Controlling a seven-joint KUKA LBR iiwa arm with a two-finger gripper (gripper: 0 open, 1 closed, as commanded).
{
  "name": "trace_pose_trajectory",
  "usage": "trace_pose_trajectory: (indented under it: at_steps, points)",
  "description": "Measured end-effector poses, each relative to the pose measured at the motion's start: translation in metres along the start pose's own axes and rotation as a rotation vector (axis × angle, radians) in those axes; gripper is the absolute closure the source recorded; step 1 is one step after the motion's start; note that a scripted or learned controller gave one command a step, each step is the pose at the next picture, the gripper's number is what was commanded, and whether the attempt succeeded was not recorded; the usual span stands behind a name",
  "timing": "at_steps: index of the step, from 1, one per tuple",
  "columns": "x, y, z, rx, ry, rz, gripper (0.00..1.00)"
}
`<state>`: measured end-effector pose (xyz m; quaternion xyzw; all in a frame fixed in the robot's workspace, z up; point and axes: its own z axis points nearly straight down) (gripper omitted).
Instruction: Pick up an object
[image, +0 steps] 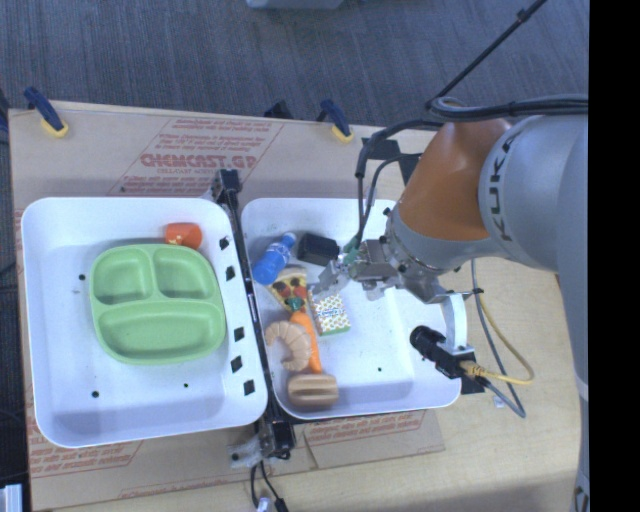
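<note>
Bench (90, 130) of brown board carrying two shallow white bins side by side. Near edge of right bin (385, 395): tan wooden block (312, 388) in the near-left corner, touching a croissant (290, 338) just beyond it, with an orange stick-shaped piece (313, 352) lying along the croissant's right side. Farther in, a small patterned box (332, 316), then a pizza slice toy (291, 292) by the left wall. Gripper (338, 272) sits low over the bin's middle, just beyond the patterned box and right of the pizza slice; cannot tell how its jaws stand, nothing seen between them. Toward the far edge: blue bottle (272, 259) against the left wall, black object (318, 247) beside it, both near the gripper but apart from it. Left bin (50, 380): green divided plate (157, 302) in the centre, red-orange tomato-like item (182, 236) touching the plate's far rim. Arm (500, 190) crosses the right bin's far-right corner.
</note>
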<state>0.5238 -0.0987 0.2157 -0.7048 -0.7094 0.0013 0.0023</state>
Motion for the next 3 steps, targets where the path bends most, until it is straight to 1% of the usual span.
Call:
trace_pose_trajectory:
  at_steps: [1,2,3]
  points:
    - [0.004,-0.010,0.120,-0.011,-0.002,0.048,0.00]
    - [0.001,-0.009,0.110,-0.013,-0.006,0.046,1.00]
    - [0.015,-0.047,-0.009,-0.003,-0.002,-0.356,1.00]
